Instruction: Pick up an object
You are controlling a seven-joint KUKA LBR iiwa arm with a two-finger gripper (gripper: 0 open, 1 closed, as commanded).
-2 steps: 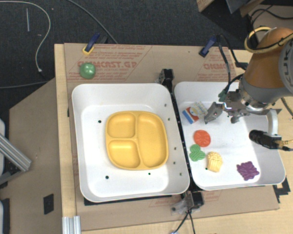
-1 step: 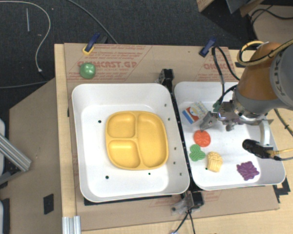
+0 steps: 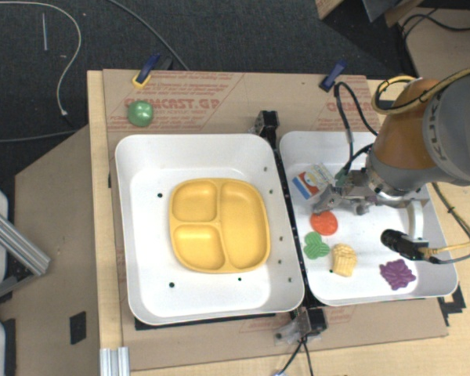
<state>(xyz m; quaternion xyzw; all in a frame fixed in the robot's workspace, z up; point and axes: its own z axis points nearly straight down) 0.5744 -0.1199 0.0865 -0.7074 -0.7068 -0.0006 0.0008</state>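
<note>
Now I am in the reach step, my jaws [image 3: 327, 204] low in the right bin [image 3: 442, 284]; how wide they stand, I cannot tell. An orange toy [image 3: 324, 224] lies just below them, so next I should settle over it and close.

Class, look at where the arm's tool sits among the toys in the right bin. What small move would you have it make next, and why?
Probably a short shift toward the orange-red toy and a straight descent onto it. The tool sits just above that toy in the right bin, with nothing visibly gripped. It is the nearest piece; the green toy and yellow toy lie farther on.
</note>
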